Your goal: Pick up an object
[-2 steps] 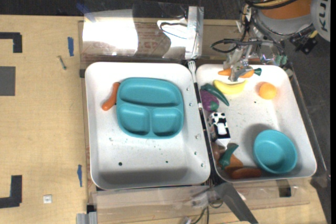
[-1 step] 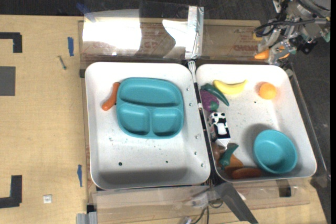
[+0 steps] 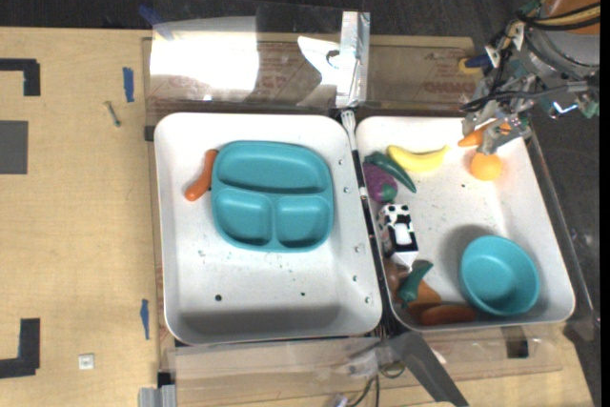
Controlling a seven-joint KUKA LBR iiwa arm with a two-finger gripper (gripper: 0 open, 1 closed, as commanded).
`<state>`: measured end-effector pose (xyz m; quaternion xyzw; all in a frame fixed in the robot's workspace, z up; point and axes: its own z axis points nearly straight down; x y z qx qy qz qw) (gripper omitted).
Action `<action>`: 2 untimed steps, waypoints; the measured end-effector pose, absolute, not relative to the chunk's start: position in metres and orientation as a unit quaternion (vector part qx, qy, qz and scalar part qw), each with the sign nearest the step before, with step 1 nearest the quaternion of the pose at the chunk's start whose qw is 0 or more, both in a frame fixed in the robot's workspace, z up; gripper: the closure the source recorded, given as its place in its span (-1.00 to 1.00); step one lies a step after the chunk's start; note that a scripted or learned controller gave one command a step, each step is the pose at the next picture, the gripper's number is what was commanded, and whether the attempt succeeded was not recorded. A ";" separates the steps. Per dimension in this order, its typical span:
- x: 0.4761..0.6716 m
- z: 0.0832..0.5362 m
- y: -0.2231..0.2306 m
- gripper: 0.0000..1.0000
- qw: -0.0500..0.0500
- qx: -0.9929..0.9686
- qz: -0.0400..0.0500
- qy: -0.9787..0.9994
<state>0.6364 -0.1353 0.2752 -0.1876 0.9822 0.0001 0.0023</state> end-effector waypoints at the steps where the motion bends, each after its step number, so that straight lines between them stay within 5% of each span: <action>1: 0.668 0.250 -0.110 1.00 0.004 -0.214 0.000 0.977; 2: 0.668 0.243 -0.072 1.00 0.003 -0.198 0.001 0.980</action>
